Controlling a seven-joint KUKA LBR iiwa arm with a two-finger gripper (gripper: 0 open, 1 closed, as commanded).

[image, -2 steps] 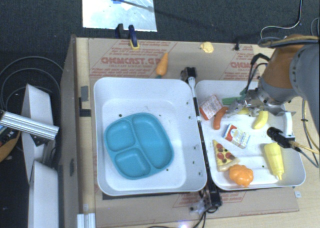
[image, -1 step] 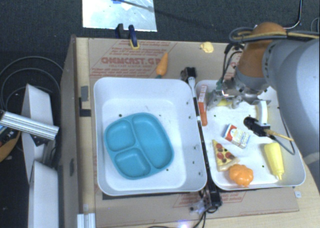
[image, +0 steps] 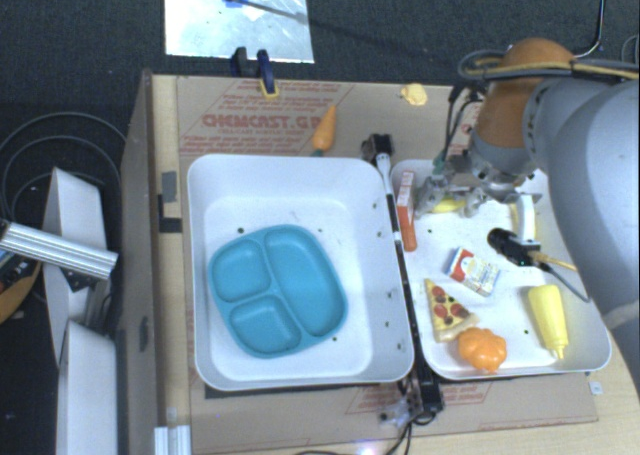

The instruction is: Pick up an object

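Observation:
My gripper (image: 447,195) hangs low over the far left part of the right bin (image: 524,369), with the grey arm and its orange band behind it. A small yellow piece (image: 453,208) lies right under the gripper, partly hidden by it. Nearer in the same bin are a red and white carton (image: 472,270), a toy pizza slice (image: 447,307), an orange pepper (image: 483,348) and a yellow squeeze bottle (image: 549,316). An orange-red stick (image: 405,215) lies along that bin's left wall. I see nothing clearly held.
The left bin (image: 232,183) holds a blue divided plate (image: 276,288). On the cardboard behind the bins lie a toy carrot (image: 324,130) and a small yellow lump (image: 414,94). Blue clamps (image: 252,63) sit at the bench's far edge.

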